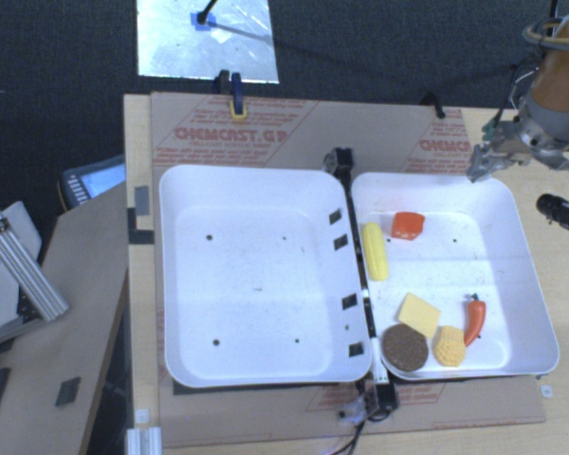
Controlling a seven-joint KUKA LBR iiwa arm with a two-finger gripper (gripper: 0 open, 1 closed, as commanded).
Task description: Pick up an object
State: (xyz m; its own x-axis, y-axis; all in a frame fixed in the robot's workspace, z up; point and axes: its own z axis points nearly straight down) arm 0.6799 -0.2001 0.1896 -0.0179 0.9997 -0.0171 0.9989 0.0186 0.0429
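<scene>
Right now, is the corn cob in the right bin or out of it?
In. The corn cob lies flat on the right bin floor along its left wall, far from the claw at the bin's top-right corner.

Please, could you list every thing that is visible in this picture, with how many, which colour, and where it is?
white bins: 2, white, side by side on the bench
corn cob: 1, yellow, right bin, near its left wall
orange block: 1, orange-red, right bin, far part
cheese slice: 1, pale yellow, right bin, near part
brown disc: 1, dark brown, right bin, near-left corner
waffle-like piece: 1, yellow, right of the disc
chili pepper: 1, red-orange, right bin, near-right part
foil sheet: 1, silver, beyond the bins
gripper: 1, grey, above the right bin's far rim
</scene>
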